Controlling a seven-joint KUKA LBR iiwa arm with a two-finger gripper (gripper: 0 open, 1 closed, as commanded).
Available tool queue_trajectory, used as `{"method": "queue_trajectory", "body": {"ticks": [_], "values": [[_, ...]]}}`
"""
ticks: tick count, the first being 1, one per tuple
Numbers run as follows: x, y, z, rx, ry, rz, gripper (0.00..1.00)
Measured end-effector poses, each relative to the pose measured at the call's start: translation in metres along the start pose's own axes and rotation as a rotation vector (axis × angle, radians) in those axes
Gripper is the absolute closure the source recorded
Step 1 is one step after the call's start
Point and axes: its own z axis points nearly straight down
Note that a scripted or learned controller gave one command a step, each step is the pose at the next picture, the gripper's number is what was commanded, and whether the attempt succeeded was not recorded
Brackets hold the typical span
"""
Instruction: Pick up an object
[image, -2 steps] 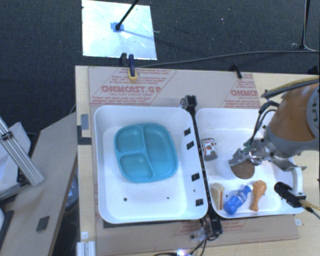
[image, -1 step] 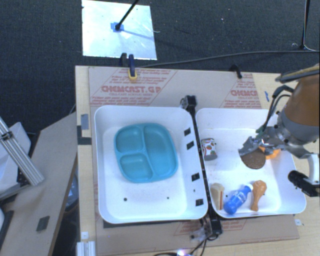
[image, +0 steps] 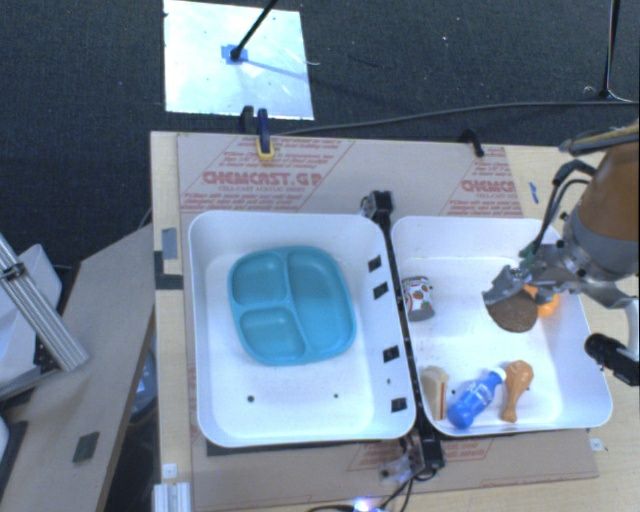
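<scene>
My gripper (image: 508, 287) hangs low over the right bin (image: 455, 250), near its right side, on the grey arm with the orange band. Directly beneath and in front of it lies a brown round disc (image: 516, 317), partly covered by the gripper. A small orange piece (image: 546, 306) sits beside the disc on its right. Nothing is visibly lifted off the bin floor.
Along the right bin's front lie a blue bottle (image: 474, 399), a tan drumstick (image: 515, 386) and a beige piece (image: 434, 384). A small grey and orange item (image: 418, 298) stands near the divider. The left bin (image: 220, 400) holds a blue divided plate (image: 292, 305).
</scene>
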Motion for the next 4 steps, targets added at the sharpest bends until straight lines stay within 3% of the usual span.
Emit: {"method": "queue_trajectory", "body": {"ticks": [2,4], "values": [[0.123,0.018,0.008,0.002,0.004,-0.007,1.0],[0.22,0.028,0.024,0.004,0.003,-0.005,1.0]]}}
